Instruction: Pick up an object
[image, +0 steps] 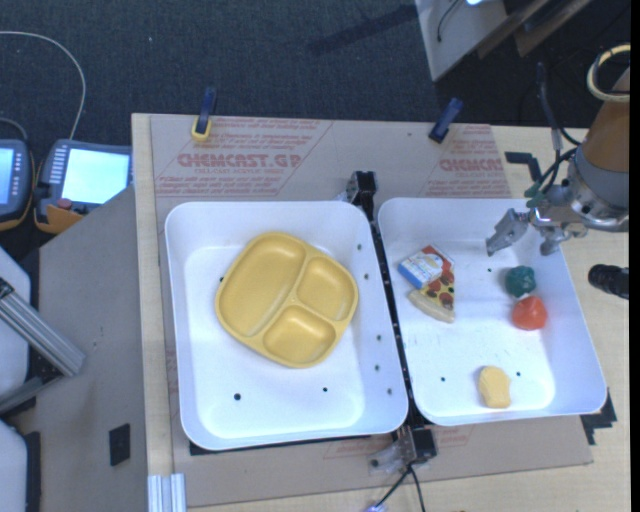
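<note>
Over the right bin's (560, 400) far corner the gripper (528, 232) hangs with its two fingers spread apart and nothing between them, the arm coming in from the right. Just below it lie a green object (519, 281) and a red tomato-like ball (529, 314) almost touching each other; further left a small blue-and-white packet (424, 266) rests against a toy pizza slice (437, 298), and a yellow lump (493, 386) sits alone near the front edge. The left bin (200, 400) holds a yellow divided plate (287, 298).
</note>
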